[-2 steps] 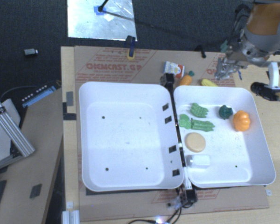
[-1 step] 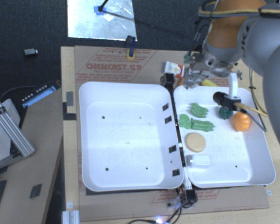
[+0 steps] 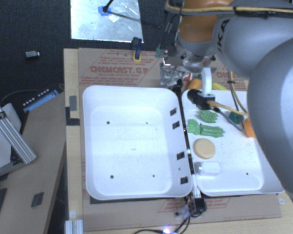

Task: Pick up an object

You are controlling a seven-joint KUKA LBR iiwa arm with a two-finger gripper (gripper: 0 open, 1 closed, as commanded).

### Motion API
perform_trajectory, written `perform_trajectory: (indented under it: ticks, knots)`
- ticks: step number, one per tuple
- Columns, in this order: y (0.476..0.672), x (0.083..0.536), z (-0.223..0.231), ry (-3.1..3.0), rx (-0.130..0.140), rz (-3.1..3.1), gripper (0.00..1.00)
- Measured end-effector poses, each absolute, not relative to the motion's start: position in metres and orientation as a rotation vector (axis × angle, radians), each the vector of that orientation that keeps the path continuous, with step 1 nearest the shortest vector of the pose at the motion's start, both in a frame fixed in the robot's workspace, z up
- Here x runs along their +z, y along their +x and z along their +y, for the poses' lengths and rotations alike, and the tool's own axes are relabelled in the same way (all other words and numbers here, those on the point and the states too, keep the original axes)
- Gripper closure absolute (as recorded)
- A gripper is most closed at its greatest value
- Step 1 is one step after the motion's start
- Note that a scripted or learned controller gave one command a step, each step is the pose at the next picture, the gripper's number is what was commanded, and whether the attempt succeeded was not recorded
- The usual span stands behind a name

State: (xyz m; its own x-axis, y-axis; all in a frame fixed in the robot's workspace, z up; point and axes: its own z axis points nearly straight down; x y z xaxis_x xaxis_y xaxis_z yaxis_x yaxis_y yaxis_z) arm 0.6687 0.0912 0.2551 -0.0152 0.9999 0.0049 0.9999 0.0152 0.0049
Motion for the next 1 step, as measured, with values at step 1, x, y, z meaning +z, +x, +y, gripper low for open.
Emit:
perform_trajectory:
  ticks: [1]
  knots:
    - [0.6673, 0.2988, 0.2321, -2.201, -0.017, -2.241, 1.00]
